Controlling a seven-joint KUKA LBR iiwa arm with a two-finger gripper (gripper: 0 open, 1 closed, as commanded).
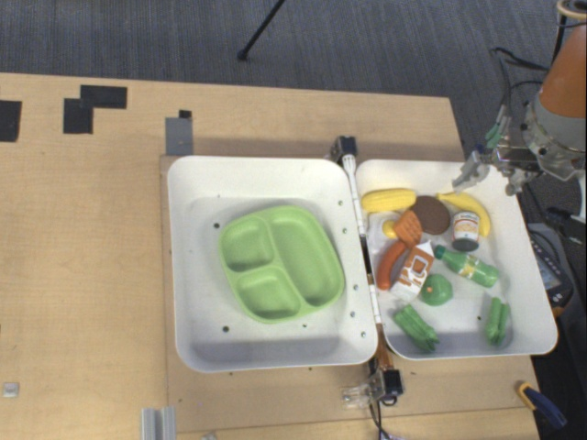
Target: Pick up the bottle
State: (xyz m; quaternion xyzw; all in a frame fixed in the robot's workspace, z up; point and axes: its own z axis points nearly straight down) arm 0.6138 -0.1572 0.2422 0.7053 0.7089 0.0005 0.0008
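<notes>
Several toys crowd the bottle (468, 266) below your pincer (491, 165), whose state I cannot tell; you may grab the jar (465, 231) instead.

Two white bins on a wooden bench, toy food heaped in the right one

The left shallow white bin (188, 246) holds a light green three-compartment plastic tray (280, 264). The right white bin (532, 273) holds two yellow toy bananas (389, 199) (470, 204), a brown round disc (431, 214), a small labelled jar (465, 230), an orange-red toy sausage (391, 262), a small printed carton (415, 270) and two green toy vegetables (416, 327) (496, 320).
</notes>
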